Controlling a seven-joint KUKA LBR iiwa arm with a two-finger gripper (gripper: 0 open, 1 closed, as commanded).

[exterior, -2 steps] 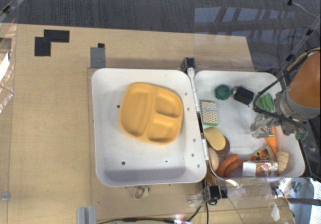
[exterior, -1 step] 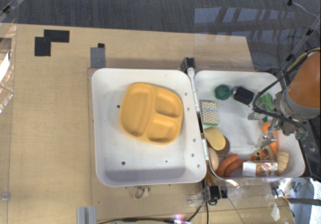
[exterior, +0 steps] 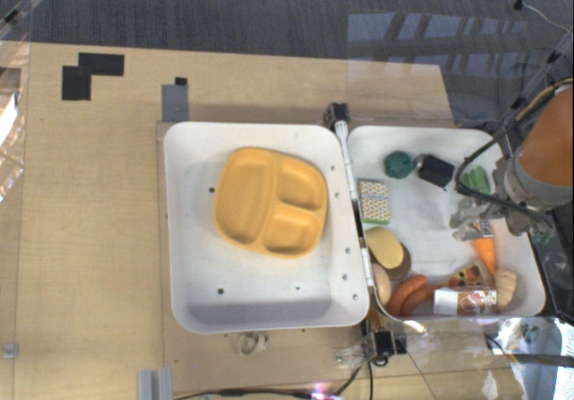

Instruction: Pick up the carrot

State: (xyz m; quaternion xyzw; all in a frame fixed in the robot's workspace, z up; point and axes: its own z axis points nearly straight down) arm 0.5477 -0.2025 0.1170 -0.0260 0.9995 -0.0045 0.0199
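The carrot (exterior: 485, 254) lies in the right bin (exterior: 421, 210), near its right wall, its long axis running roughly toward the bin's near edge. The end effector (exterior: 470, 221) hangs just above and slightly left of the carrot's upper end — close, possibly touching, though the view does not settle that. Whether it is open or closed on anything I cannot tell, since the metal parts blur together. Judging from this, the coming move is a short shift toward the near-right — down along the carrot.
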